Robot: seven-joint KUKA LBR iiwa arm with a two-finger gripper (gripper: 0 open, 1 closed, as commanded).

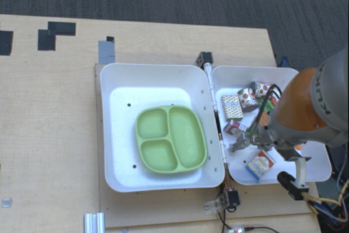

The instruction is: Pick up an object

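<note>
My gripper (241, 142) is low inside the right bin (322, 169), reaching in from the right below the orange band of the arm (297, 109). It sits among several small packets. A dark red item (233, 126) lies just above its tip, touching or nearly so. A patterned white packet (233, 106) lies further up, with a brown and white packet (248, 97) beside it. A blue, orange and white box (260, 164) lies just below and right of the gripper. The arm hides part of the bin's right side.
The left bin (117, 117) holds a green divided plate (172, 139). A ridge between the two bins runs down past the gripper's left side (217, 123). Cables and a clamp (226, 200) sit at the bench's front edge.
</note>
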